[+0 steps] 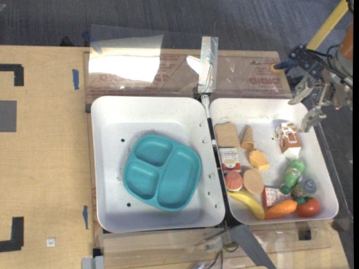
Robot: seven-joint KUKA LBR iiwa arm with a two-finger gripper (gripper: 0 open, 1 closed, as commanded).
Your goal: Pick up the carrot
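Gripper [312, 110] fingers spread, holding nothing, above the right bin [331, 184]; carrot [280, 208] lies beside a tomato [309, 207]; labels unreadable

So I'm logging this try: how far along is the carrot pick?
Nothing looks done yet. The carrot lies at the near edge of the right bin, between the banana and the tomato. The gripper sits over the bin's far right corner, well away from it, holding nothing. Left: the reach, grasp and lift.

carrot [280, 208] hemmed by banana [248, 203], tomato [308, 207], small carton [270, 196]; open above.
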